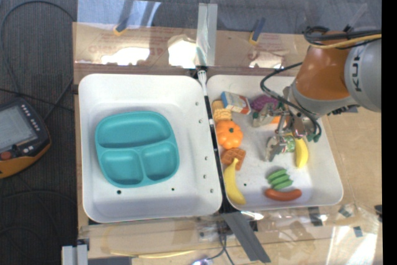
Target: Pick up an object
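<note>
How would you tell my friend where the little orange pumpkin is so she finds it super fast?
Look at the two white bins; pick the right bin, the one full of toy food, not the one with the teal tray. Go to its left wall, about halfway down. The pumpkin is the round orange thing with a green stem, just above the long yellow banana.

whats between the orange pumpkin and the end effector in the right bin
In the camera view, bare white bin floor lies between the pumpkin and the end effector.

Bright overhead light, glare on plastic behind bins (186,53), soft focus
</note>
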Available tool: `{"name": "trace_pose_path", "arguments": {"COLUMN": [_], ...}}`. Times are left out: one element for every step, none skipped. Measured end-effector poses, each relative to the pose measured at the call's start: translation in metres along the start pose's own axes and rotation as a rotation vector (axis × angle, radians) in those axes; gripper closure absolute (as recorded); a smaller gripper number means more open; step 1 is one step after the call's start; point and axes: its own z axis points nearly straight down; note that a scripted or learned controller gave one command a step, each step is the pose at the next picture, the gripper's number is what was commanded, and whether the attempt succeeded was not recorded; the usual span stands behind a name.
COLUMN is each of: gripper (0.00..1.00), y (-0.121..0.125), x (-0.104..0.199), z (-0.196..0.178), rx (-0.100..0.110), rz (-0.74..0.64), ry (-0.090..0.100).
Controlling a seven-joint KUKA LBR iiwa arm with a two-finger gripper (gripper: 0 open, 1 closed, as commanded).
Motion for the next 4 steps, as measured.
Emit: {"name": "trace_pose_path", "arguments": {"gripper": [0.0, 0.0, 1.0, 1.0], "y": [-0.025, 0.01, 0.01, -0.068], "x": [0.079, -0.007, -0.007, -0.031], "z": [0.006, 0.006, -0.004, -0.007], "rx": [0.003, 0.003, 0.005, -0.001], "rz": [-0.031, -0.043, -0.044, -0.433], "ry": [-0.013, -0.018, -0.017, -0.003]}}
